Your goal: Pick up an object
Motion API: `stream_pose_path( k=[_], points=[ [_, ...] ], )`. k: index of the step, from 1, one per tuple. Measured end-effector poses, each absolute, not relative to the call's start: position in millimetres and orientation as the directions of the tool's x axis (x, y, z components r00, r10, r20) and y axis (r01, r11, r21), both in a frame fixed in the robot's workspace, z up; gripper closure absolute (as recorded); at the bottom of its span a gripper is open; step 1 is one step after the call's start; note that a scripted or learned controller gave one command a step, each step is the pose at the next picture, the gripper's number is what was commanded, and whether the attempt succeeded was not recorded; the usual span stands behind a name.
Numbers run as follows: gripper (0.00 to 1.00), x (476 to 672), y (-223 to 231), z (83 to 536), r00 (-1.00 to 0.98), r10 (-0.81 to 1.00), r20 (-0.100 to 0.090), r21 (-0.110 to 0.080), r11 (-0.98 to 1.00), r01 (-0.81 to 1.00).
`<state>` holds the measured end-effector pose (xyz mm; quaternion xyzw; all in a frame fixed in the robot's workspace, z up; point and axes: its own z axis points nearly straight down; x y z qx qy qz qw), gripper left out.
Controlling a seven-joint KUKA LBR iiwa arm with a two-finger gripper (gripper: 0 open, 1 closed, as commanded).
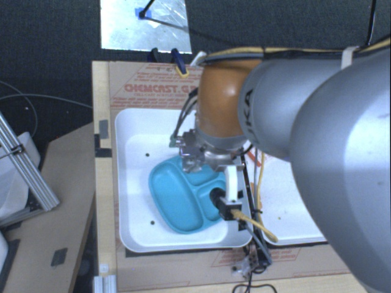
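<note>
A blue divided plastic tray (180, 197) lies in the left white bin (137, 163), slanting from upper left to lower right. My gripper (194, 162) hangs straight down over the tray's upper right rim, at or just above it. The grey wrist and the orange band (223, 102) cover most of the gripper from above.
The right white bin (293, 218) is mostly covered by the arm (330, 133). A yellow cable (256, 224) and black wires run down along the divider between the bins. Brown cardboard (146, 87) lies under the bins. A shiny sheet (143, 14) lies at the back.
</note>
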<state>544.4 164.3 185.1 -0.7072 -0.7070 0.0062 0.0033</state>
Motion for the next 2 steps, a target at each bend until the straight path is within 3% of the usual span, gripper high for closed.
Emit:
stream_pose_path(
  k=[1, 2],
  points=[
    [1.00, 486.4, 103.3, 327.6, 0.004, 1.000, 0.003, 0.013, -0.004, 1.000],
    [1.00, 487.0, 82.3, 544.1, -0.003, 1.000, 0.005, 0.021, 0.003, 1.000]
  ],
)
